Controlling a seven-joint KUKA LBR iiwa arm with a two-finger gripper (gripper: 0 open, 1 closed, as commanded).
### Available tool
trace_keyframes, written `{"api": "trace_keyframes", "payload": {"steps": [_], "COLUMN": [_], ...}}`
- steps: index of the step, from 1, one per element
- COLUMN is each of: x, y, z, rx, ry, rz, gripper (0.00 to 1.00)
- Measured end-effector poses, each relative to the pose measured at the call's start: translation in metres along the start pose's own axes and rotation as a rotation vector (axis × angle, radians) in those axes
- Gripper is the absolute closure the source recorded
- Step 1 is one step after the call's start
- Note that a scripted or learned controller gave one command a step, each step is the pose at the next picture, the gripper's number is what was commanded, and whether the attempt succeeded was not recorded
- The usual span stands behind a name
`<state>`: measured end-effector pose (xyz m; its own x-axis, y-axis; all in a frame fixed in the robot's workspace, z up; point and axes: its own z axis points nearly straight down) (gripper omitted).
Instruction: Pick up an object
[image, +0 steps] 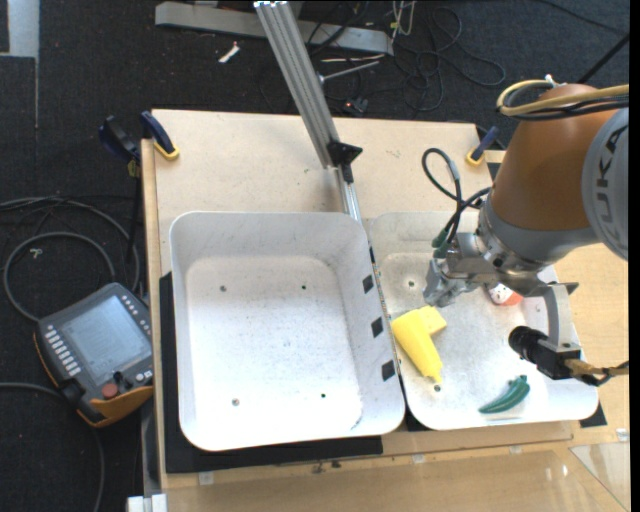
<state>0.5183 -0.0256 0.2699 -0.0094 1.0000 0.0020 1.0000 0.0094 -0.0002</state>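
A yellow wedge-shaped object (418, 341) lies in the right bin (560, 405), close to its left wall. A green curved piece (507, 396) rests near that bin's front right corner. A small red and white object (500, 293) peeks out beside the wrist. My gripper (441, 289) hangs low over the right bin, just above and behind the yellow object's top end. Nothing shows between its fingers.
The left bin (200, 250) sits beside the right one, sharing a dividing edge. A slanted metal rail (305, 85) crosses the back of the bench. Clamps sit at the bench's back corners. A teach pendant (95, 350) lies on the floor at left.
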Motion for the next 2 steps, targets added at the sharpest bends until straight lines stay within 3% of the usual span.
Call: {"api": "trace_keyframes", "payload": {"steps": [2], "x": [0.100], "y": [-0.003], "z": [0.021], "rx": [0.000], "ry": [0.000], "rz": [0.001], "gripper": [1.00]}}
